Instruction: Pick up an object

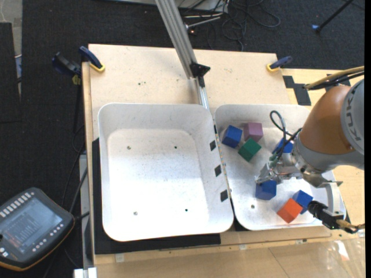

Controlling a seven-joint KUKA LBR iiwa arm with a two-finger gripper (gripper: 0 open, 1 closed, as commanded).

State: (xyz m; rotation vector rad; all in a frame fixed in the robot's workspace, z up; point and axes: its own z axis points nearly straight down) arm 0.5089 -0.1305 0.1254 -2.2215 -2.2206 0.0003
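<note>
The right bin (246, 219) holds several cubes. A blue cube (266, 190) lies near the bin's middle, and my gripper (271, 176) hangs right over its upper edge, touching or nearly touching it. The arm's grey and orange wrist (324, 135) covers the bin's right side. Behind the gripper sit a green cube (250, 150), a purple cube (253, 131) and another blue cube (232, 136), close together. At the bin's front right, an orange cube (290, 211) rests against a blue one (303, 199).
The left bin (116, 155) stands beside the right one, sharing a raised middle rim (219, 161). A slanted metal pole (177, 30) rises from the bench behind the bins. A teach pendant (29, 227) lies off the bench at the lower left.
</note>
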